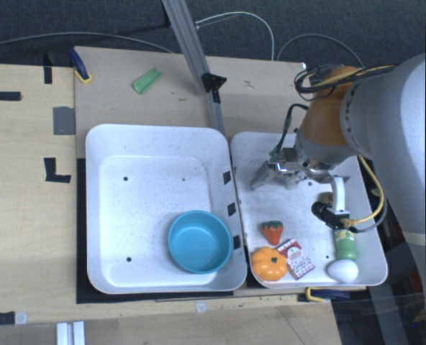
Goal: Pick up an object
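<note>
well, the jaws (pixel 270 176) are hanging spread apart over the right bin (pixel 256 214), pinching nothing. a strawberry (pixel 272 231), a pumpkin (pixel 270 264), a small red-and-white carton (pixel 297 258) with unreadable print, a green bottle (pixel 346 245) and a white egg (pixel 342 270) are lying along the near side. a blue bowl (pixel 199 241) is sitting in the left bin (pixel 112 192).

Two white bins (pixel 155 139) (pixel 256 149). One blue bowl (pixel 199 241), one strawberry (pixel 272 231), one pumpkin (pixel 269 264), one small carton (pixel 297 258), one white egg (pixel 342 270), one green block (pixel 146 80) on the surface (pixel 119 106).
</note>
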You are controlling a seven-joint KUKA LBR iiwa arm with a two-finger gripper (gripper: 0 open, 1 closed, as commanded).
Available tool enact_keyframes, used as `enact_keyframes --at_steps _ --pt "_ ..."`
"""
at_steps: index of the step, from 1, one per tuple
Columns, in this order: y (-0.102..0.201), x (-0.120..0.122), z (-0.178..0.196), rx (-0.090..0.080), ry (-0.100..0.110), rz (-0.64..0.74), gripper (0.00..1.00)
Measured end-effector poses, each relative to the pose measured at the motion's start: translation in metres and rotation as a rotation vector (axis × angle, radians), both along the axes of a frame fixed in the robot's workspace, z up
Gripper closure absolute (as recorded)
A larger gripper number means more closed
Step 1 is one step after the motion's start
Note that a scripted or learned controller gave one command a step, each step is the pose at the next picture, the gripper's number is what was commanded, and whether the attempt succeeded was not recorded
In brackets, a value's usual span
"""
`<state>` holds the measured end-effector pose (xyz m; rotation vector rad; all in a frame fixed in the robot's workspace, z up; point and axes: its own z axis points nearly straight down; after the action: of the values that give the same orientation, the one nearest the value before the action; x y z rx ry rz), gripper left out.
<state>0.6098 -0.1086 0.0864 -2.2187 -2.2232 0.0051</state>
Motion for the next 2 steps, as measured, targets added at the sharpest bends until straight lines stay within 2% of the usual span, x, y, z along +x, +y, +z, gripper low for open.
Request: enact_keyframes --at_steps 1,2 --pt "0.001 0.0 0.012 0.002 0.0 0.001 1.0" --pt "0.007 0.0 0.055 0.002 -0.006 0.0 1.0"
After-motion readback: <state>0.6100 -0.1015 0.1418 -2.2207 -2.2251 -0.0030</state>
